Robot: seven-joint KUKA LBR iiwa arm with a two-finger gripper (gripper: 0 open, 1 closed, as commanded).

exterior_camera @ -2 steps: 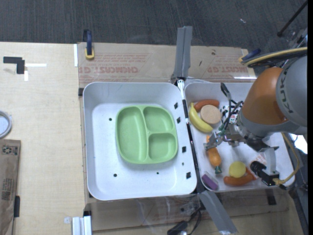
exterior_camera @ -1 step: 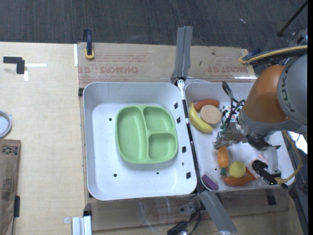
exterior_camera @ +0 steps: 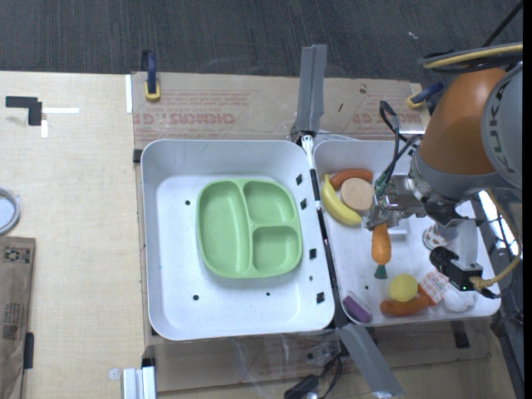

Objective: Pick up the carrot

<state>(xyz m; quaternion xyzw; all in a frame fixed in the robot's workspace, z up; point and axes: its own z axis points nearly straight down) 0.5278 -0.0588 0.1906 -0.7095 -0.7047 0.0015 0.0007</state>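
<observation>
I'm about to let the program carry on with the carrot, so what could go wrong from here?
1. The gripper meets only the carrot's top end, so it may swing or slip out.
2. The banana and the tan disc lie right beside the gripper and could get knocked.
3. If dropped, the carrot could land on the yellow ball below it.
</observation>
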